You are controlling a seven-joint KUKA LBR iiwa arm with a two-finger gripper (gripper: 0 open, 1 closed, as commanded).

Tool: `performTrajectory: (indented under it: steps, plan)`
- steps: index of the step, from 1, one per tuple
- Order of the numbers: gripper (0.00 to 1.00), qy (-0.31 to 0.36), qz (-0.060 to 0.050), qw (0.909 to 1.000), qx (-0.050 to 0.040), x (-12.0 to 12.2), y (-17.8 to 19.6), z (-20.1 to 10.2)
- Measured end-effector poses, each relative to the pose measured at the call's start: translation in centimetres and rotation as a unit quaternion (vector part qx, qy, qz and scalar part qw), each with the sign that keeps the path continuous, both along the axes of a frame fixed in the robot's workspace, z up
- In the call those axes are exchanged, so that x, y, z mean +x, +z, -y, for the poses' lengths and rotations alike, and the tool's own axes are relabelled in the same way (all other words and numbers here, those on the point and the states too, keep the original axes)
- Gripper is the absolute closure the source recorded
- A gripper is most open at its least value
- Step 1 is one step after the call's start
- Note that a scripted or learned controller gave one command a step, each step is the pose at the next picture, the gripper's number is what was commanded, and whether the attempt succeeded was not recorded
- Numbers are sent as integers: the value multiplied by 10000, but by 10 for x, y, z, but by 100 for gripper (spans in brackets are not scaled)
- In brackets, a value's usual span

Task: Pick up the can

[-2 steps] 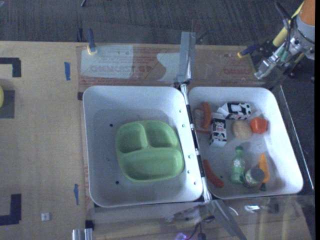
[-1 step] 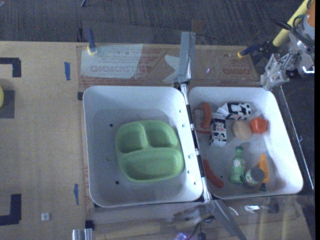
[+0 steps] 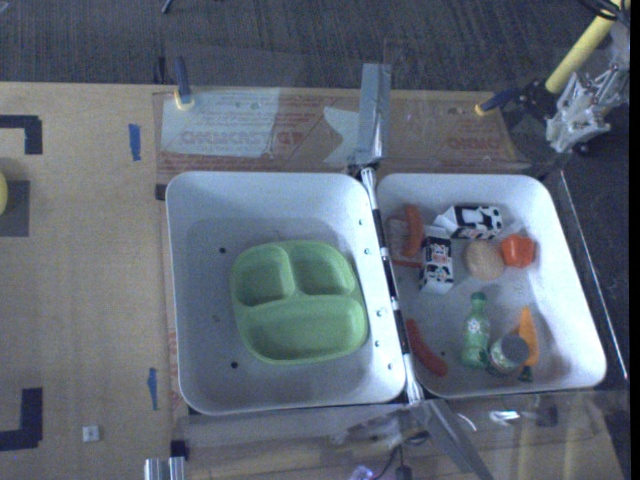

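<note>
The can (image 3: 511, 353) stood upright near the front edge of the right bin (image 3: 565, 233), its grey lid facing up. All other places are given from this can. Just to its left, almost touching, stood a green bottle (image 3: 476, 329) with a pale cap. An orange carrot-shaped piece (image 3: 528, 334) lay right beside the can on its far right side, seeming to touch it. Further left, near the bin's inner wall, lay a red sausage-like piece (image 3: 426, 347). Beyond the can, toward the back of the bin, sat a round tan bun (image 3: 485, 260) with an orange cup-like item (image 3: 518, 250) just right of it. Behind those lay two black-and-white cow-print cartons, one (image 3: 476, 220) at the back and one (image 3: 436, 262) left of the bun. Another reddish sausage (image 3: 411, 224) lay at the far left back.

Well left of the can, across the divider, the left bin (image 3: 200, 218) held a green divided plate (image 3: 298, 301). Both bins rested on the tan surface (image 3: 80, 288).

The tool (image 3: 582, 108) was far behind the can, outside the bin at the upper right, below a yellow tube (image 3: 583, 40). It was too small and blurred to tell whether it was wide or narrow; nothing could be made out in it.
</note>
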State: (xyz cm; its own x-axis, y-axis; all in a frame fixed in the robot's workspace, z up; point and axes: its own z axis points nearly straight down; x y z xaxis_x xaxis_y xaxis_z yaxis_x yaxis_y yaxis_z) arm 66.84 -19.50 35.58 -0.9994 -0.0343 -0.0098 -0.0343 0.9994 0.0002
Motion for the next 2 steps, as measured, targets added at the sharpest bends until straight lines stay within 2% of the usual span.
performTrajectory:
  steps: [1, 2]
  plan:
    - [100, 1602, 9, 9871, -14, -2, 65, -3]
    - [100, -2126, -30, 9771, 12, 0, 14, 9]
